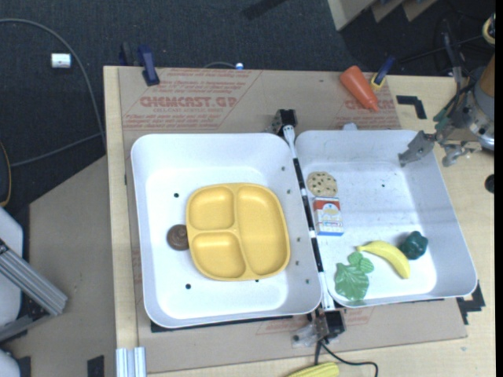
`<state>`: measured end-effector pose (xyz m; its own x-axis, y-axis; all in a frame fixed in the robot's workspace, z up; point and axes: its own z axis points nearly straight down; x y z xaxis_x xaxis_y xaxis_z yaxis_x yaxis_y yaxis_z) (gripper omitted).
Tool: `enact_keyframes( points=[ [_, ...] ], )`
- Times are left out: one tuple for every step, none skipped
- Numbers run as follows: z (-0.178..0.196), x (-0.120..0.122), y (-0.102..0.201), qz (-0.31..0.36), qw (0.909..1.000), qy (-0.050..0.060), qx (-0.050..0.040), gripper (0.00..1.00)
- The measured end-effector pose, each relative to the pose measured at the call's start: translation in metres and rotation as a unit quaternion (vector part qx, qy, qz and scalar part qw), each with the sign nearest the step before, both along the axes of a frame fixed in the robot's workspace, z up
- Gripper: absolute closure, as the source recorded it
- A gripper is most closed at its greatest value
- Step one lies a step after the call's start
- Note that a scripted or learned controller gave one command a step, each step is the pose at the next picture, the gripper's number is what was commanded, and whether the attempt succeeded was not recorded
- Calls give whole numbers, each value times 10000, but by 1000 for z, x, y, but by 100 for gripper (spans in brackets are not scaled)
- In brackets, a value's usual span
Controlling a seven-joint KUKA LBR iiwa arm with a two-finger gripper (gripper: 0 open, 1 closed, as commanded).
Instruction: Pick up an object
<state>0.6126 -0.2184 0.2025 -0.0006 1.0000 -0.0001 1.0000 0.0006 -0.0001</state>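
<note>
Not much of the robot is in frame, just the gripper [434, 149] end poking in at about 3 o'clock. It's grey metal with two thin, pale fingers [414, 149], and there's a darker round body behind them. A few thin dark cables run up from it.

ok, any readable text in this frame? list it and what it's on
"CHEMCAST GP" in red, upright, on the brown sheet behind the left bin.
The same red print, repeated along the sheet's edges and at its right: too faint to read.
Small red and white box in the right bin: print too small to read.
Nothing else legible.
</note>
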Motion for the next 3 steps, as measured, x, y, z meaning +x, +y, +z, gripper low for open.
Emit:
enact_keyframes(
  points=[
    [-116,-72,-1,15,10000,20,42,0],
    [-119,-134,-2,7,10000,22,38,0],
    [-108,-133,-5,-5,10000,-7,6,100]
  ],
)
